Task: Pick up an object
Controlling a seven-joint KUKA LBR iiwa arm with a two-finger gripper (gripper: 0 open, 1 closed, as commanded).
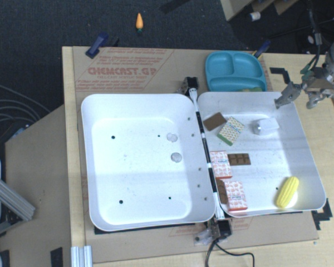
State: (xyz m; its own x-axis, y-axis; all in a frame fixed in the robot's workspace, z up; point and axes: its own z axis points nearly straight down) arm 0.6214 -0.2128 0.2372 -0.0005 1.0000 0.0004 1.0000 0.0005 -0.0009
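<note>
While the corn (288, 192) lies at the lower right of the right bin (309, 149), a red-patterned packet (235, 195) rests at lower centre against the bin's left wall, with a chocolate bar (239, 159) just above it. Farther up sit a green-dotted box (231, 130) and a small grey piece (256, 128). At the upper right edge of the frame the jaws (300, 96) hang open over the bin's far corner, gripping nothing.
</note>
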